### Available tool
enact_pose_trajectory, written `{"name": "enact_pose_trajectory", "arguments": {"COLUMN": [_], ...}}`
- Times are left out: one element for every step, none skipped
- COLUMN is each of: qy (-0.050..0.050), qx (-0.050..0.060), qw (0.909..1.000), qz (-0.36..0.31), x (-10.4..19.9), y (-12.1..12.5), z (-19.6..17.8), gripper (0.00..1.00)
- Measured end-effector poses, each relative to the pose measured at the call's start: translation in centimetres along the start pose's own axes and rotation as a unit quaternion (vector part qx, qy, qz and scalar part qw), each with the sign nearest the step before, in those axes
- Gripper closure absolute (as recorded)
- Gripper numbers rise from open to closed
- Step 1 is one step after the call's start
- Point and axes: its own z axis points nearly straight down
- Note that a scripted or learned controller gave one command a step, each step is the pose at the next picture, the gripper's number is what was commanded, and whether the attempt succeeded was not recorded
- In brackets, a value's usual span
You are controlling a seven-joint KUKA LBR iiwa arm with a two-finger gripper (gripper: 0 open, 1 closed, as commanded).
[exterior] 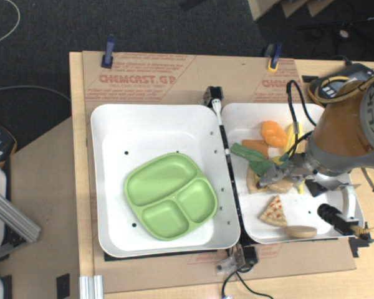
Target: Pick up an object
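The right bin holds several toy foods. An orange fruit lies at the back, next to a yellow piece. In front of them is a carrot with a green leafy top. A pizza slice and a beige oblong piece lie near the front. My gripper hangs low over the bin's middle, right above a flat tan piece and beside the green top. The arm's wrist hides the bin's right part.
The left bin holds a green divided plate. A black divider strip runs between the bins. A black cable loops over the right bin's back. Blue clamps hold the cardboard base at the far edge.
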Motion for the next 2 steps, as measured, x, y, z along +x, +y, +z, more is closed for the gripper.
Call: {"name": "enact_pose_trajectory", "arguments": {"qy": [0.001,0.001], "qx": [-0.005,0.002], "qw": [1.0000,1.0000], "qz": [-0.005,-0.002], "x": [6.5,9.9], "y": [6.3,6.1], "z": [-8.2,-7.4], "gripper": [1.00,1.00]}}
